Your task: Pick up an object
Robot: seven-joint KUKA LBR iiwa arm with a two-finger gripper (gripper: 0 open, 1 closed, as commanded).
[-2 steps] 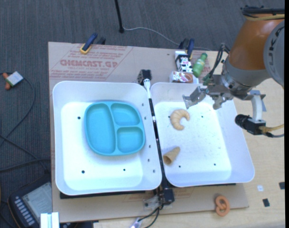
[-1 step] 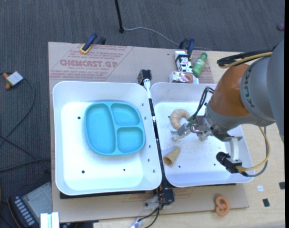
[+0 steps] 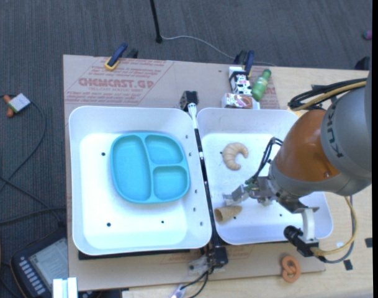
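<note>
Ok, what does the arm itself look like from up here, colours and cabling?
The arm is grey with a broad glossy orange band above the wrist. Black and yellow cables loop over it. The gripper is small, of grey metal.

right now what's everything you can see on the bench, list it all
left bin: 1, white, left half of bench
plate: 1, light blue, three compartments, in left bin
right bin: 1, white, beside left bin
croissant: 1, tan, upper middle of right bin
cone: 1, tan, near front left of right bin
bottle: 1, green, on bench behind right bin
clamp: 1, blue and yellow, bench's back edge, left
ring: 1, orange, bench's front edge, right
arm: 1, grey with orange band, over right bin
tool: 1, dark, just above the cone
</note>
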